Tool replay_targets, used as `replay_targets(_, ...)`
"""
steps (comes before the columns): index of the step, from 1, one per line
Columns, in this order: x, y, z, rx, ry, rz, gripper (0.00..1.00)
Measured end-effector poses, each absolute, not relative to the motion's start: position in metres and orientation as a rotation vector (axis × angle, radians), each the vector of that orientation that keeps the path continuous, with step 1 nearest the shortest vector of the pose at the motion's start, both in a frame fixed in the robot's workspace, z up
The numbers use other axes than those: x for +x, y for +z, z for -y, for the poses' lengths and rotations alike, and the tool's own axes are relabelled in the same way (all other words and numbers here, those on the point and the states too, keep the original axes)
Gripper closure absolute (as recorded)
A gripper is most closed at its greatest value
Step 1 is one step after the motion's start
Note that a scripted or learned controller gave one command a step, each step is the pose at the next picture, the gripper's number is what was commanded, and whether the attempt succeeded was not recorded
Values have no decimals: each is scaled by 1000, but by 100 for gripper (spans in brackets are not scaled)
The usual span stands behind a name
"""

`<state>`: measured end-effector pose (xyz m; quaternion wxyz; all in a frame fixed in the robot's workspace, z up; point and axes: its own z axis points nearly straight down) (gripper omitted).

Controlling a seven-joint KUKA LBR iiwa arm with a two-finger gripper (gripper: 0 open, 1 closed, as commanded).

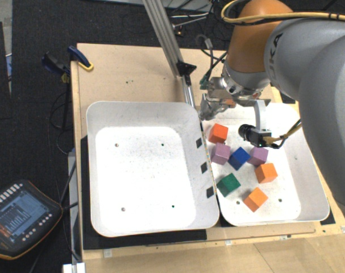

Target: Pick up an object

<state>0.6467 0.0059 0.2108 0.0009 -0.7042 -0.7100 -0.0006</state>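
Tool [211,110]: grip state we cannot tell. We advise centring over the orange cube [218,133], clear of the purple cube [220,153].

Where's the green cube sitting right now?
The green foam cube sits in the right white bin, near its left wall, just below the blue cube and left of the lower orange cube.
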Motion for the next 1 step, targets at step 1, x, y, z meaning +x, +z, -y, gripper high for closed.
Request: replay_targets(1,656,225,-57,-2213,-6,2231,100)
